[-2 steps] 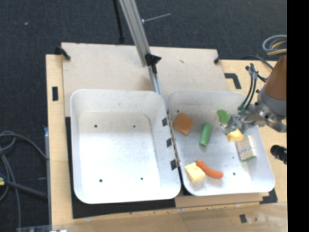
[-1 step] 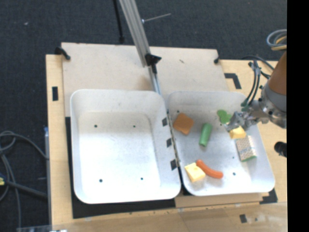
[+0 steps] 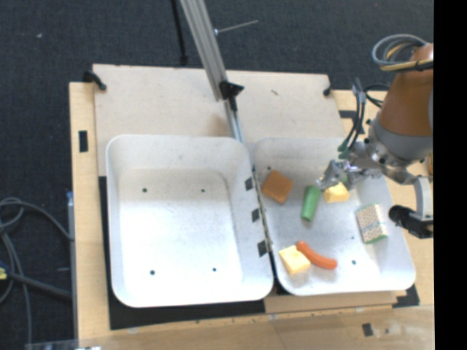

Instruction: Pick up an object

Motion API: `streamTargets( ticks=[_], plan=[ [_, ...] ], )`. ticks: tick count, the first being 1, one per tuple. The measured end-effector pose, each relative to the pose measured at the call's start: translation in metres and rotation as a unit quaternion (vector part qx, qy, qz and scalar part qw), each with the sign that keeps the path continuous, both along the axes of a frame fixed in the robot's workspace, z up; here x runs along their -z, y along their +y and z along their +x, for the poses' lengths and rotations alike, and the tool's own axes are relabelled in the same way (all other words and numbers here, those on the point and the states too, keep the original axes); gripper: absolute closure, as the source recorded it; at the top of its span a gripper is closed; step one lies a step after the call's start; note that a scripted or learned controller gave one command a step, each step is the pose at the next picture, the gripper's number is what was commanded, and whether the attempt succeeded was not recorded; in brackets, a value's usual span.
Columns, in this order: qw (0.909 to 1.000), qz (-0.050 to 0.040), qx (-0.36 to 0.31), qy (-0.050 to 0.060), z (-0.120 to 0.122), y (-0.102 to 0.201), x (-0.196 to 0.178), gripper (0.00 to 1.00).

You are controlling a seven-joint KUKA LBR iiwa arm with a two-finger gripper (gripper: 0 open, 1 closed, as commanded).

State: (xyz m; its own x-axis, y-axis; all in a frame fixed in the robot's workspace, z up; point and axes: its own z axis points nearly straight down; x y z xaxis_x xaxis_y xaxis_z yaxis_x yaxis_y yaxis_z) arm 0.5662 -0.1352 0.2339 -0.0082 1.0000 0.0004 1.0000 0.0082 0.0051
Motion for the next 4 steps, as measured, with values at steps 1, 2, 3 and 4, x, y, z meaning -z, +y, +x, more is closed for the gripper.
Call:
streamTargets(
  ticks=[1, 2, 3, 4],
  plan=[
    [1.0000, -0.0001, 0.000, -0.001, 0.004, 0.050, -0.012, 1.00],
    [1.0000, -0.0002, 0.001, 0.002, 0.002, 0.095, -0.005, 1.00],
    [1.0000, 0.0009, -0.001, 0.001, 0.003, 0.154, -0.015, 1.00],
    [1.0000, -0.0004, 0.001, 0.001, 0.009, 0.205, -0.003, 1.00]
  ],
)
